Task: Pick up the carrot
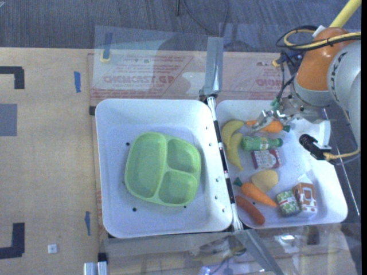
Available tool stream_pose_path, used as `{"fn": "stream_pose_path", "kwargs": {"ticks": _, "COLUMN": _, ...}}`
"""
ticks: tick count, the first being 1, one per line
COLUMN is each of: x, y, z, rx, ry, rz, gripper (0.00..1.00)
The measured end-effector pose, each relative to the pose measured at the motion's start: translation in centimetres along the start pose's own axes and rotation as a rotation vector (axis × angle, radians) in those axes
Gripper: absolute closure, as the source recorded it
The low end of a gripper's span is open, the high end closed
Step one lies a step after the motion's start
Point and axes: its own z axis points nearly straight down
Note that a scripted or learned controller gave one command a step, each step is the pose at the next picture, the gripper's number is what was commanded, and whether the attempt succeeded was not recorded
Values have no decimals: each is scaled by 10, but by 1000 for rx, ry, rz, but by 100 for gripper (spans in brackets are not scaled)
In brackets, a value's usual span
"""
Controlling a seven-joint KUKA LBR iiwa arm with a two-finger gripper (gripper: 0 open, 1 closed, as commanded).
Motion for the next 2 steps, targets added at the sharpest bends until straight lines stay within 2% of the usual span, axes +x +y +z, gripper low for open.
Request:
{"fn": "stream_pose_path", "kwargs": {"ticks": 1, "x": 0, "y": 0, "z": 0, "rx": 1, "ry": 0, "rz": 0, "gripper": 0}}
{"fn": "stream_pose_path", "kwargs": {"ticks": 2, "x": 0, "y": -1, "z": -10, "rx": 5, "ry": 0, "rz": -1, "gripper": 100}}
